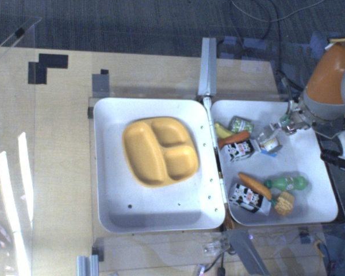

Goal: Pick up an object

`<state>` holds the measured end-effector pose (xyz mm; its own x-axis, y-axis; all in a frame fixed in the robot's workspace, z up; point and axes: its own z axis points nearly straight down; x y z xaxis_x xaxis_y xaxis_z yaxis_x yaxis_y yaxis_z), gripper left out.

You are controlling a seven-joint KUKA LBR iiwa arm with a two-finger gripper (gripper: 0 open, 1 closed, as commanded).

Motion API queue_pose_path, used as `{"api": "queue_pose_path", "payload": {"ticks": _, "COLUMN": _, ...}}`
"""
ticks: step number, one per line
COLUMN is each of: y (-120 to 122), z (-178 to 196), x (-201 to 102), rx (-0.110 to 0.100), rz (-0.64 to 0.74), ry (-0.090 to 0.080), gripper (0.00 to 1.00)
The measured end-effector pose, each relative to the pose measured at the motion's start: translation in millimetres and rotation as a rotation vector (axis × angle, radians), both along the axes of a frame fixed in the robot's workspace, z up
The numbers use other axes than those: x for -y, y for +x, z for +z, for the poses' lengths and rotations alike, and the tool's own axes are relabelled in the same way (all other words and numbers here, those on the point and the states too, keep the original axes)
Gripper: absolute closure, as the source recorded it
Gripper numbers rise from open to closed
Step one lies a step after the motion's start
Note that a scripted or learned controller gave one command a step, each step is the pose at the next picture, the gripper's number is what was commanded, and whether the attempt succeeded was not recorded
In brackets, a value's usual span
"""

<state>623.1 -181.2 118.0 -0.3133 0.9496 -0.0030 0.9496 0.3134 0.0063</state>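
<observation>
- Small grey-blue box (pixel 269 141) is taken as the likeliest pick, being the obj nearest the gripper. It is found in the upper half of the right bin (pixel 328 211).
- Far left: the left bin (pixel 106 171) is seen w/ a yellow divided tray (pixel 160 151) laid in its middle. Not needed for the move.
- Right bin, left edge: a banana (pixel 221 130), carrot (pixel 234 137) and cow-print carton (pixel 240 149) are bunched together, touching or nearly so, w/ a green packet (pixel 241 123) just above.
- Lower down, a 2nd carrot (pixel 254 185) is laid across another cow-print carton (pixel 245 198), w/ a green bottle (pixel 286 183) and corn cob (pixel 284 202) beside.
- The box is set just right of the upper bunch, apart from it. It looks skewed to the bin walls, but its long axis and facing can't be settled at this res.
- Gripper (pixel 290 123) is seen just up-right of the box, v. near. Spread or pressed together: can't be told.
- Judgement: a short shift down-left is called for.
</observation>
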Motion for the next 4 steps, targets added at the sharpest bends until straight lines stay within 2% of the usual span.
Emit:
{"api": "queue_pose_path", "payload": {"ticks": 1, "y": 6.0, "z": -30.4, "x": 5.7, "rx": 0.002, "rz": -0.027, "ry": 0.000, "gripper": 0.00}}
{"api": "queue_pose_path", "payload": {"ticks": 2, "y": -7.5, "z": -30.0, "x": 2.9, "rx": 0.002, "rz": -0.044, "ry": 0.000, "gripper": 0.00}}
{"api": "queue_pose_path", "payload": {"ticks": 3, "y": -4.2, "z": -16.6, "x": 2.1, "rx": 0.012, "rz": -0.042, "ry": -0.001, "gripper": 1.00}}
{"api": "queue_pose_path", "payload": {"ticks": 4, "y": 46.6, "z": 97.6, "x": -41.1, "rx": 0.004, "rz": -0.113, "ry": -0.001, "gripper": 1.00}}
